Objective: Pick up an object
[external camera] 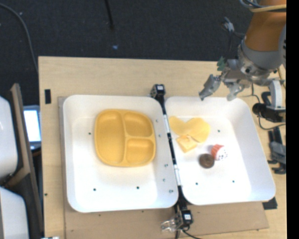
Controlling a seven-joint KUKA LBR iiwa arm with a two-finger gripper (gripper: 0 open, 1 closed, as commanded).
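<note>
1. Dark flooring lies behind a pale wooden bench [50, 78] that carries two shallow white bins side by side, with black cables trailing across the floor at the top left.
2. White equipment [0, 133] stands off the bench's left edge, and more cables and dark hardware [274, 133] crowd its right edge.
3. A black clip [159, 89] sits at the far end of the seam between the bins, and another [183, 215] at the near end.
4. The left bin [79, 193] holds a yellow divided plate [124, 137], lying flat near its middle.
5. The right bin [244, 183] holds a pale yellow floppy piece [192, 127] near the seam, a small yellow block [187, 143] touching its near edge, a brown round object [206, 161], and just beside it a red-and-white object [218, 151].
6. The gripper [220, 91] hangs over the far rim of the right bin, its two fingers spread apart with nothing between them, well apart from the objects below.
7. Nothing stands between the gripper and those objects.
</note>
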